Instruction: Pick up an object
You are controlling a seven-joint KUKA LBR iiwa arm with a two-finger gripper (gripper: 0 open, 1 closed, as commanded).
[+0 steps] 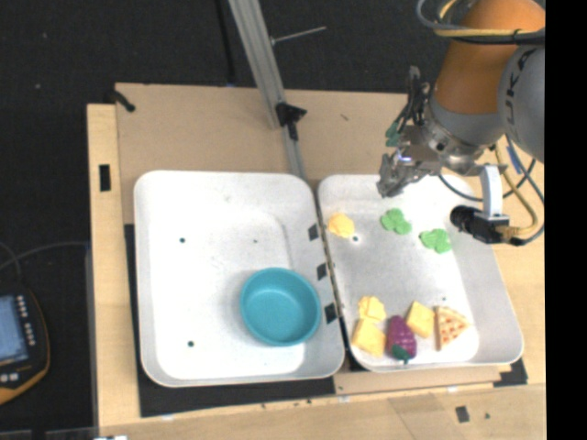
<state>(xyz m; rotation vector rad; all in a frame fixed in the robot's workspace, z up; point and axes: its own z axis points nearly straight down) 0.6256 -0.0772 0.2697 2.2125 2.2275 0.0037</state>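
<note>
Looking down, we see the desk point(202, 126), a tan board that carries two shallow white bins side by side, their inner rims touching. The left bin point(183, 209) is slightly the larger in the view, and the right bin point(481, 287) lies beside it.

The arm point(477, 53), grey with an orange band, reaches in from the right and slants down toward the far rim of the right bin. A grey metal pole point(261, 53) runs at a slant from the top of the view down to the far end of the seam between the bins.

The blue bowl point(278, 306) sits upright in the near right part of the left bin, close to the seam.

The hand point(396, 177) hangs over the far left part of the right bin, just beyond a green piece point(395, 220). We cannot tell whether it is spread or pressed together, and we see nothing gripped in it.

Everything else that could be picked up lies in the right bin:
- Along the near rim, from left to right, lie a yellow block point(370, 326), purple grapes point(401, 337), a cheese wedge point(420, 318) and a pizza slice point(449, 325), packed close together.
- A yellow lump point(341, 225) lies alone by the left wall.
- The other green piece point(435, 239) lies just right of the first.
</note>
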